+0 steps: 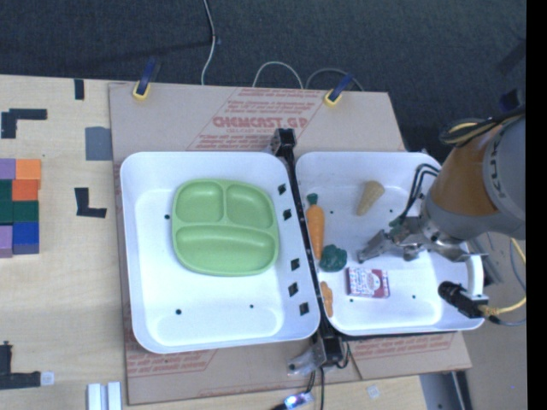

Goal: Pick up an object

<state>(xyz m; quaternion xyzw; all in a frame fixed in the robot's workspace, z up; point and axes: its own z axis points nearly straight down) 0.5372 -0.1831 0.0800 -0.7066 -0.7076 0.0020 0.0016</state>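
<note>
White plastic makes up both bins: the left bin carries one green divided plate, and the right bin holds the arm's gripper at its centre, nothing between its fingers; whether they are spread or closed I cannot tell. To pick well, I judge it should drop straight onto the small carton just at its 6 o'clock. Also there: one carrot at 9 o'clock, one tan wedge at 12, one dark green lump.

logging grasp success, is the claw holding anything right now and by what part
Nothing is held. The claw hangs open over the right bin, above the small red carton, with nothing between its fingers.
</note>
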